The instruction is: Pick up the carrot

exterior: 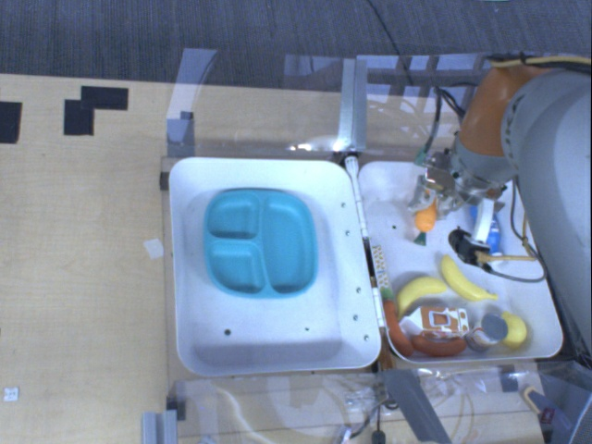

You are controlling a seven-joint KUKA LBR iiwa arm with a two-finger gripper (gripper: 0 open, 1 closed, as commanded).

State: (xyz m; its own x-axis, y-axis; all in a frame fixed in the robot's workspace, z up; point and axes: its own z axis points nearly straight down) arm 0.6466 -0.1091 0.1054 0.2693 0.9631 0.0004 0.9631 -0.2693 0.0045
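Small orange carrot [425, 220] with green tip.
Lies in the right bin [388, 188], upper part, tip pointing downward, just under the fingers.

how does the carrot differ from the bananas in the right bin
The carrot is orange, small and stubby; the bananas are yellow, longer and curved. The carrot sits by the tool in the far part of the right bin; the bananas lie nearer the front. Both are in that bin.
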